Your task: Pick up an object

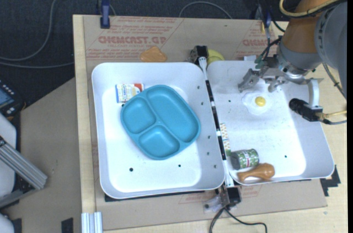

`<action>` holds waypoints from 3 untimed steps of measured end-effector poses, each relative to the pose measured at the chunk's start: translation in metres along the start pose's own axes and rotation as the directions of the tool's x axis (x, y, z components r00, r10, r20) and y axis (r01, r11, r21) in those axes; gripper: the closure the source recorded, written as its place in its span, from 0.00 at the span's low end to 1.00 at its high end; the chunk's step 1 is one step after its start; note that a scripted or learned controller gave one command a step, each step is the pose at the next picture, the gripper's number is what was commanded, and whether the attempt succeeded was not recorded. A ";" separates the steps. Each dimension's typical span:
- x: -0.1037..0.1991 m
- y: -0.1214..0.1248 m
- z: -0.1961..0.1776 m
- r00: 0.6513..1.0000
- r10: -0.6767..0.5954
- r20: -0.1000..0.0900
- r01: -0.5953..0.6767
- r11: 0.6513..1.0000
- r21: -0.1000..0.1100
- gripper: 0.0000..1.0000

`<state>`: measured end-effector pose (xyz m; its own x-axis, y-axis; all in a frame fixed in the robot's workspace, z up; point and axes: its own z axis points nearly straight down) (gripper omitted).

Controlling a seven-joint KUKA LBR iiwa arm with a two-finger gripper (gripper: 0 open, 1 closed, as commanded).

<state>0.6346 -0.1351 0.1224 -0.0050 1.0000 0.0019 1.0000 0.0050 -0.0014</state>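
Arm (325, 17) cut off by the right edge, its upper links out of frame; small carton (128, 92) partly hidden under the blue tray (160, 120), label too small to read; yellow object (214, 55) behind the bin wall, only its top visible; can (245, 158) label illegible.

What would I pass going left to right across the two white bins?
Small carton → blue tray → green can → fried egg, with the gripper just above it.
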 end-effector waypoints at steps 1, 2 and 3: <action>-0.066 -0.008 -0.014 1.000 0.009 0.006 -0.009 1.000 -0.005 0.00; -0.032 -0.016 0.012 1.000 0.003 0.001 -0.003 1.000 0.002 0.00; -0.078 -0.009 -0.040 1.000 0.008 0.007 -0.008 1.000 -0.009 0.00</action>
<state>0.6264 -0.2133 0.1622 0.0028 1.0000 -0.0052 1.0000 -0.0028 0.0077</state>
